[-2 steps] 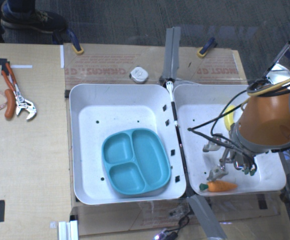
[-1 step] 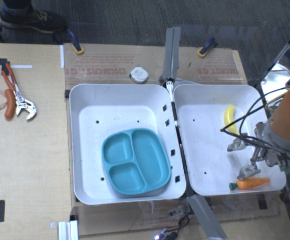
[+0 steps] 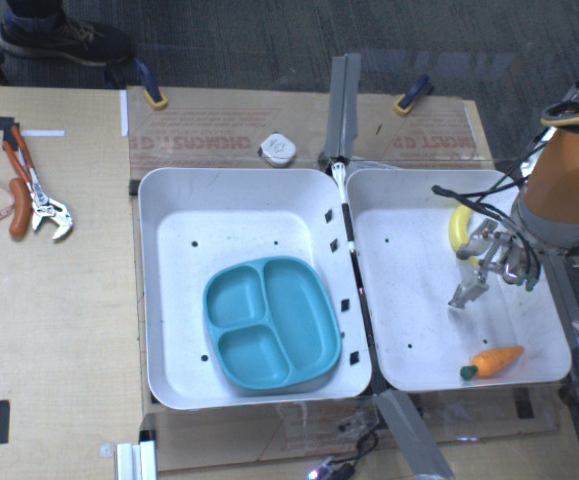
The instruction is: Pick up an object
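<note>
Smooth matt teal plastic tray [image 3: 269, 323], glossy white plastic bins [image 3: 159, 268], bare wood bench [image 3: 59, 348], metal pliers [image 3: 31, 193]

The blue divided plate [image 3: 267, 322] took up most of the left bin [image 3: 169, 208], leaving open floor only along its far side and edges. In the right bin [image 3: 409, 368] the middle and near-left floor lay open, while a yellow object [image 3: 458, 230] sat by the far right beside the hand [image 3: 466, 290], and a toy carrot [image 3: 493, 361] lay at the near right rim.
</note>
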